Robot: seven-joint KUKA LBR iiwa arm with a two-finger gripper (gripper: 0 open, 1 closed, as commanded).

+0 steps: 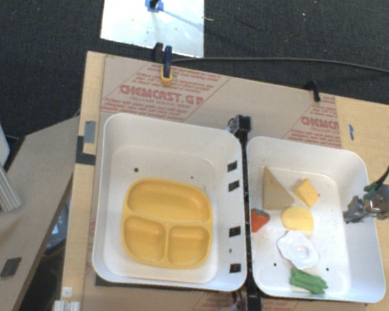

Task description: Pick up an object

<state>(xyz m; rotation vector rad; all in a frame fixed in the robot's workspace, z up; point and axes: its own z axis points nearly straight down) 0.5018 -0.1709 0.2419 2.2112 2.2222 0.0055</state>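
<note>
Poised at the right bin's edge, nothing picked yet.

Taking the right bin [370, 212] as my mark and going left to right: the left bin [116, 176] beside it bears a yellow divided tray [167, 223], likely kept apart as a drop place; inside my bin, by its left wall, lies a red strawberry [259, 219]; then a tan wedge [275, 191], a yellow cheese block [307, 192], a yellow round piece [298, 219], a white fried egg [299, 251], a green piece [307, 281] near the front wall; loose and spread, I judge, so each can be taken singly; my gripper [358, 209] hangs over the right wall, reaching in sideways from the right, apart from every piece; whether it is parted or closed I cannot tell.
</note>
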